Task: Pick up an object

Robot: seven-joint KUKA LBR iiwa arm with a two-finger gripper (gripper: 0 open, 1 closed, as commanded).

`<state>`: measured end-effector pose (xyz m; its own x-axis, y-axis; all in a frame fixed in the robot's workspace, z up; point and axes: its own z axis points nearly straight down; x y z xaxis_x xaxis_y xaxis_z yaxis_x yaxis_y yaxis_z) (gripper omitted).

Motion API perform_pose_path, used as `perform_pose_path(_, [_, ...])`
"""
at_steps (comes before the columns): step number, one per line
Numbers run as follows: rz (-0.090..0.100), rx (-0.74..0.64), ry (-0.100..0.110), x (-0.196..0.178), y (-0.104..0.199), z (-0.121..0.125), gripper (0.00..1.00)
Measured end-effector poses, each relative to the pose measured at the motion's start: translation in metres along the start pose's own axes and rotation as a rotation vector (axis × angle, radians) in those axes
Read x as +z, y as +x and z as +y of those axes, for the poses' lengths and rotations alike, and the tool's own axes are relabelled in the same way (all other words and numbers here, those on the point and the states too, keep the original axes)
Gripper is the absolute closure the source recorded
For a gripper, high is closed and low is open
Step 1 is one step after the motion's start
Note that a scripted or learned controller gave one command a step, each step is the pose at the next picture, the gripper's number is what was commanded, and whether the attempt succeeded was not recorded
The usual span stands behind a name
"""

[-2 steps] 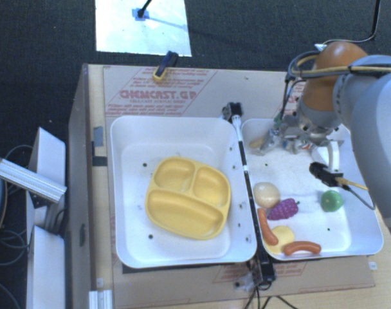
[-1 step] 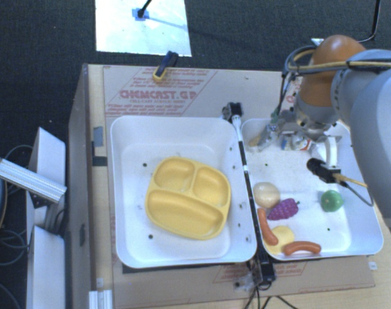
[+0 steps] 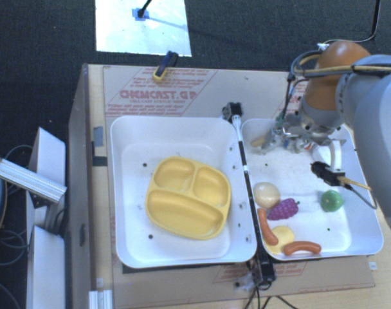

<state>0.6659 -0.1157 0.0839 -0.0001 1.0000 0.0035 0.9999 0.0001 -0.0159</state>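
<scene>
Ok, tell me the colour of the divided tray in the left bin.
Yellow. The divided tray shows plainly in the camera view, lying in the left bin.

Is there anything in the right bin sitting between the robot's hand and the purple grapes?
Nothing visible blocks the way. The hand hangs over the far end of the right bin, and the purple grapes lie nearer the camera, with bare bin floor between them. The pale round piece touches the grapes' left side, off that line.

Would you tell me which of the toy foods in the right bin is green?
The small round green toy fruit near the right white bin's right wall; the others are cream, purple, yellow and orange-red.
</scene>
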Motion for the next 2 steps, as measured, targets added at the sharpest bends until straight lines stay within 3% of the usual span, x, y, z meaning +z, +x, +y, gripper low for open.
perform_pose_path(2, [0.002, 0.000, 0.001, 0.0002, -0.0229, 0.0001, 0.00])
